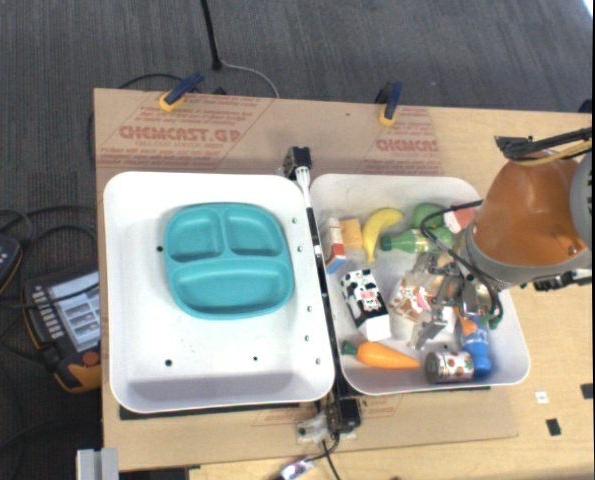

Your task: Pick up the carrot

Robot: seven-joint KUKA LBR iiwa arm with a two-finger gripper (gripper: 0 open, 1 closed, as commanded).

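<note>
Dark carpet all round, a cardboard-topped bench [177, 133] in the middle, and on it two white bins side by side. In the left bin [127, 368] sits a teal divided plate [229, 260]. The right bin [497, 368] is crowded. The carrot [385, 355] lies along its front edge, near the front-left corner, green stub toward the dividing wall, tip pointing at a small can [449, 366].

The risk is plain: a cow-patterned block [362, 294] sits just behind the carrot and the can is almost at its tip, so a slightly off descent could nudge or snatch a neighbour instead.

The gripper [439, 313] hangs among the clutter, behind the carrot's tip and apart from it. Its metal parts blur into the toys; whether it is spread or pressed together, I cannot tell.
</note>
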